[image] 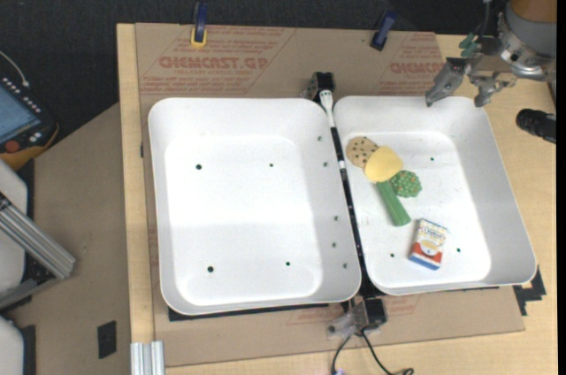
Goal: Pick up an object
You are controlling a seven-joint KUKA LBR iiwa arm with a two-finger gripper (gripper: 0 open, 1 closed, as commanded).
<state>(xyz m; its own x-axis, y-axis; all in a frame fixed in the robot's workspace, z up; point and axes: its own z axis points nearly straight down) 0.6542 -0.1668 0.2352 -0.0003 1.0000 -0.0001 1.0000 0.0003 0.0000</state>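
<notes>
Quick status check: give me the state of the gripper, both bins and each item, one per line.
gripper: open, holding nothing, above the right bin's far rim
right bin: holds all four items
left bin: no items inside
cookie: flat, partly under the yellow piece
yellow piece: resting on cookie
broccoli: lying on its side
small carton: lying flat, apart from the others

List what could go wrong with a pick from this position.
1. The cookie, yellow piece and broccoli lie touching in the right bin, so a grab there may catch two things or push them apart.
2. That cluster sits near the bin's left wall, which may block a finger.
3. The open pincer hangs above the bin's far rim, away from everything; the small carton lies alone.
</notes>
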